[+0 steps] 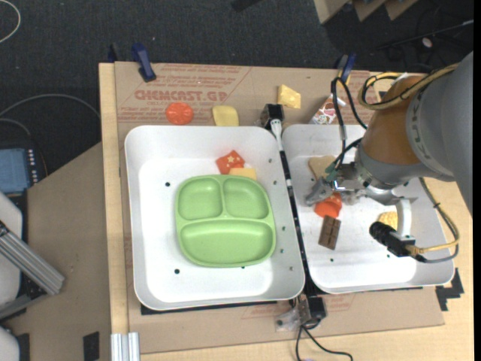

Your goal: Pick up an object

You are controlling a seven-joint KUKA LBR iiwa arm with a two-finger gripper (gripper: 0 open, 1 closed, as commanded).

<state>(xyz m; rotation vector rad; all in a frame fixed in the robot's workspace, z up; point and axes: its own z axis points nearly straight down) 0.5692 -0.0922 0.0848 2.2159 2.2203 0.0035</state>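
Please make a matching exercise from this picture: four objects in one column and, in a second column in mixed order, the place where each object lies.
Objects:
1. green divided plate
2. brown block
3. orange round piece
4. red piece with a star

Places:
A. on the cardboard, beyond the left bin
B. in the left bin, just beyond the plate
C. in the middle of the left bin
D. in the right bin, below the gripper

Pairs: 1-C, 2-D, 3-A, 4-B
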